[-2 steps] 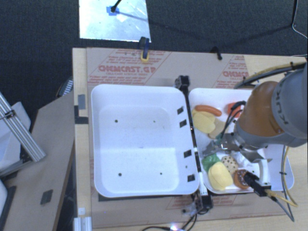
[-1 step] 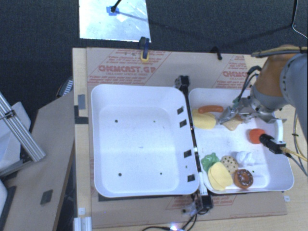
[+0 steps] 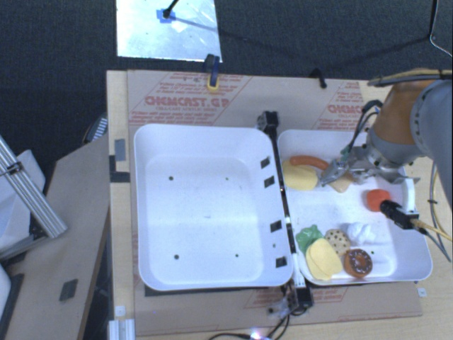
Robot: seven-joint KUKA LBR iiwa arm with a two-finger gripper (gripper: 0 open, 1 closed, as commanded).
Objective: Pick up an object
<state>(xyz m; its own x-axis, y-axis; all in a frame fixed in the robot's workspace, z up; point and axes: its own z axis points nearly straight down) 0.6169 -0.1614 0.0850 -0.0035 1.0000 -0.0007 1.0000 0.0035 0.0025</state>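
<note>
Arm reaches into right bin (image 3: pixel 417 257) from right. Gripper (image 3: pixel 333 176) low at bin's far end, tip beside yellow piece (image 3: pixel 299 178) and sausage (image 3: pixel 308 162), over tan item (image 3: pixel 342 185). Cannot tell finger state or whether anything held.

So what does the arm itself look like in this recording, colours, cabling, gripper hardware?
The arm is rounded and grey, with an orange band above the wrist. Thin dark cables loop from that band down toward the gripper, which is grey metal with slim, pointed fingers. A small black block with a white bracket hangs below the wrist, trailing a cable.
</note>
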